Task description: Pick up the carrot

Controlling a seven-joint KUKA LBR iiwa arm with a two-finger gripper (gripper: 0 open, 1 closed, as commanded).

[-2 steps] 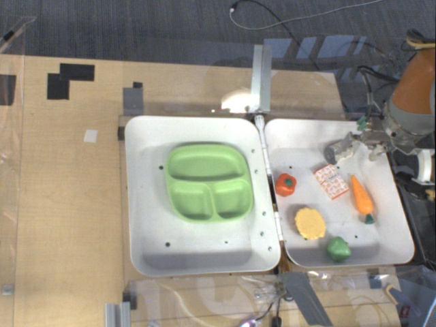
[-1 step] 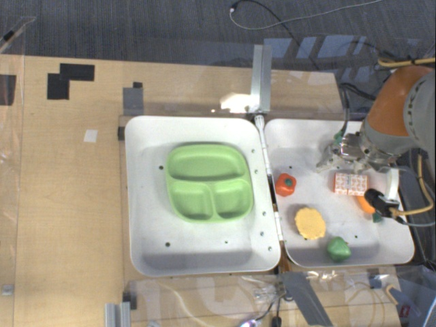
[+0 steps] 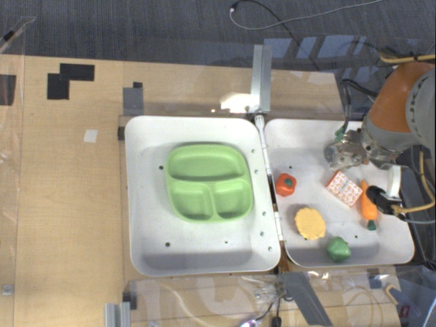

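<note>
The carrot [image 3: 368, 206], orange with a small green tip, lies near the right wall of the right bin [image 3: 300, 138], pointing toward the bin's front. My gripper [image 3: 343, 152] hangs over the back right part of that bin, up and to the left of the carrot and apart from it. Nothing shows in its grasp. The grey arm with its orange band [image 3: 398, 104] reaches in from the right, just behind the carrot.
A red-and-white checkered packet [image 3: 344, 189] lies just left of the carrot. A red tomato [image 3: 286, 184], a yellow round piece [image 3: 310, 223] and a green vegetable [image 3: 338, 249] share the right bin. A green divided tray [image 3: 208, 182] sits in the left bin [image 3: 146, 203].
</note>
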